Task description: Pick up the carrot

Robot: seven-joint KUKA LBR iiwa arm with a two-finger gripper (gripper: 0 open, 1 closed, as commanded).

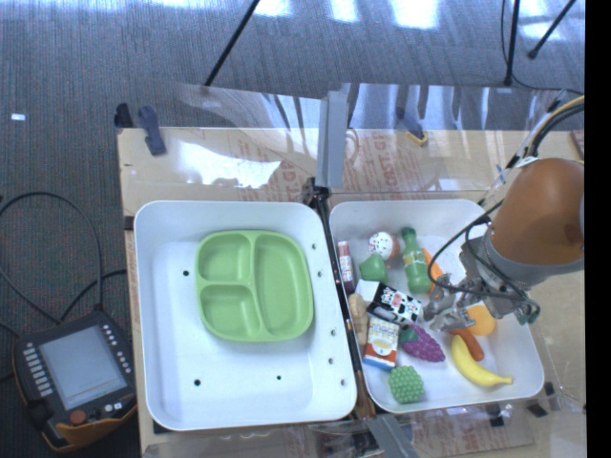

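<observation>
The carrot (467,343) is a short orange-red piece lying in the right bin (531,351), between the purple grapes (423,343) and the banana (479,366). My gripper (452,309) hangs low over the right bin, just above and slightly left of the carrot, and partly covers an orange fruit (484,323). The arm's orange band (540,212) sits above it to the right. Nothing shows held in the gripper.
The right bin also holds a cow-patterned carton (394,303), a juice box (382,342), a green bumpy ball (406,384), a green bottle (415,260), a green pepper (372,267) and a white-orange ball (382,244). A green divided plate (255,284) lies in the left bin (172,389).
</observation>
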